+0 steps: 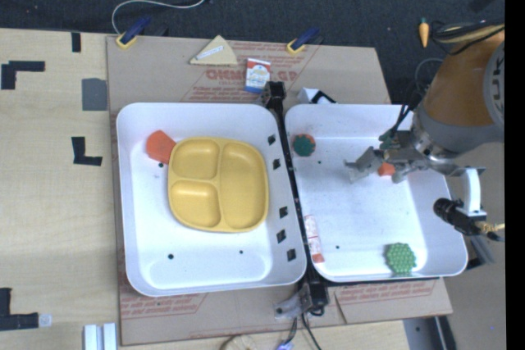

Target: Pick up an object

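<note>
Gripper [371,166] low in right bin [426,254], jaw state can't tell. Nothing seen held. Candidates: green ball [304,145] at 10 o'clock, green cluster [400,257] at 5. Pick pending.

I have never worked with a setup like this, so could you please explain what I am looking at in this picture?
One camera looks down at a slant on a bench. From the right reaches a grey robot arm with an orange band; its gripper hangs over the right bin. That bin holds a green ball, a bumpy green object near the front corner, and a small orange piece beside the gripper; I cannot tell whether it is held. The left bin holds a yellow divided plate and an orange object. Behind the bins lie a small carton and a wedge.
</note>
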Robot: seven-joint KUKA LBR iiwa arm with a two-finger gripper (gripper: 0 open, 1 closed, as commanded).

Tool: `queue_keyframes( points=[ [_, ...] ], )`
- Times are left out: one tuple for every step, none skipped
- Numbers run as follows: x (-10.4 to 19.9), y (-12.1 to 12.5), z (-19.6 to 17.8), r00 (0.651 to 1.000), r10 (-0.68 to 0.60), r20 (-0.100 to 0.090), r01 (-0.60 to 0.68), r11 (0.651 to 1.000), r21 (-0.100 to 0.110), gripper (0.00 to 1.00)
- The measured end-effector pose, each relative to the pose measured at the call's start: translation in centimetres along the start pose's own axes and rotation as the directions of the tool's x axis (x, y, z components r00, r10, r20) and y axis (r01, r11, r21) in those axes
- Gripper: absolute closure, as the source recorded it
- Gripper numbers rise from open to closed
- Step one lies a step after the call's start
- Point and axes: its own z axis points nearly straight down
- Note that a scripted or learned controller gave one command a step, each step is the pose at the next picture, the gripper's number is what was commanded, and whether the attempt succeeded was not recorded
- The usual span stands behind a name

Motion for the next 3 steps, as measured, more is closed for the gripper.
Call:
queue_keyframes(
  points=[
    [-3.4,3.0,3.5,1.000,0.001,0.002,-0.001,1.000,0.001,0.00],
    [-8.4,5.6,6.7,1.000,0.001,0.002,-0.001,1.000,0.000,0.00],
    [-8.4,9.6,10.5,1.000,0.000,0.002,0.000,1.000,-0.004,0.00]
  ],
)
